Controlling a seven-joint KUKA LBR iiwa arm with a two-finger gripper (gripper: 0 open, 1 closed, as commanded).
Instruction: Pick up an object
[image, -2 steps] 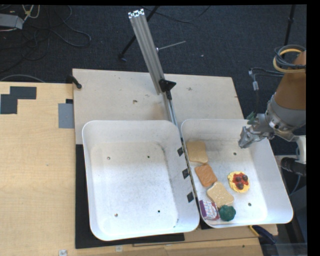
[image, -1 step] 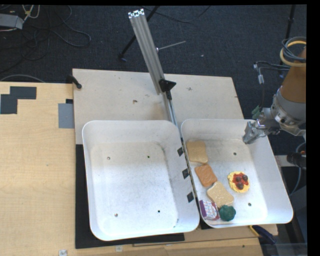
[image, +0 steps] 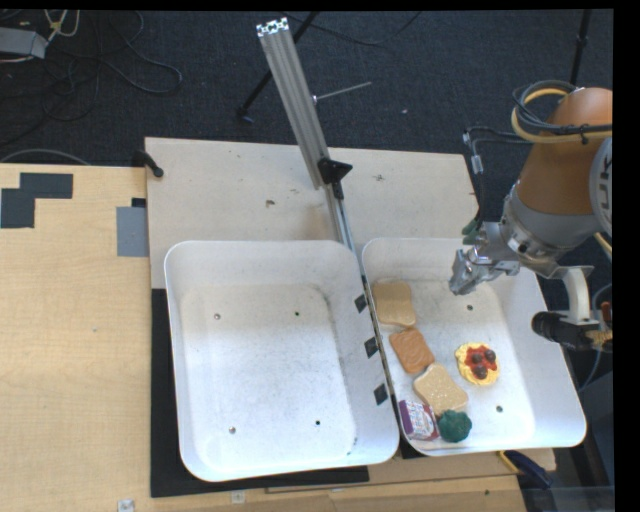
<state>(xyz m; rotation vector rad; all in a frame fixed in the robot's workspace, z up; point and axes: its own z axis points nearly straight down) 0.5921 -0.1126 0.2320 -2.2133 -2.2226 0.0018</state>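
Claw (image: 466, 276) hovers over bare floor of right bin (image: 530, 400), apart from toys.

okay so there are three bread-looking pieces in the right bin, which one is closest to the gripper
The top bread piece, the pale tan one lying farthest up the right bin, is closest to the gripper. The orange-brown piece and the light slice lie farther down.

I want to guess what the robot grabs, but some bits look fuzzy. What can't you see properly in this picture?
- Gripper: small and dark from the overhead camera; whether it is open or shut cannot be told.
- Purple packet: its print is too small to read, and the bread slice overlaps its top.
- Green object: too small to identify.
- Yellow tart: the red topping is blurry.
- Right bin: the arm covers its upper right corner.
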